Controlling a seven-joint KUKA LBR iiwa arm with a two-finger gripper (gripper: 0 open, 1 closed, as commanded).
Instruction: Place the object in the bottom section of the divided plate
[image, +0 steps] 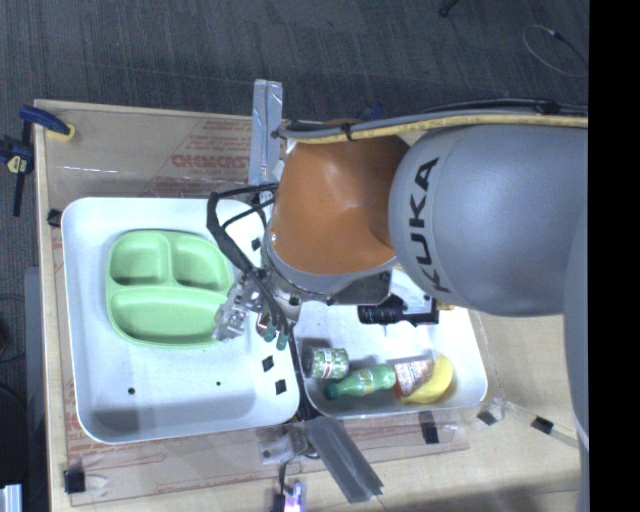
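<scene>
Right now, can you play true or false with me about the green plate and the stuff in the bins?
1. The green divided plate lies in the left bin. True.
2. A green bottle lies in the right bin. True.
3. The plate's big bottom section holds a banana. False: that section looks bare, and the yellow banana-like thing lies in the right bin.
4. The gripper hangs at the plate's right edge. True.
5. The arm's wide band is blue. False: it is orange.
6. The small can stands on the plate. False: it lies in the right bin beside the bottle.
</scene>
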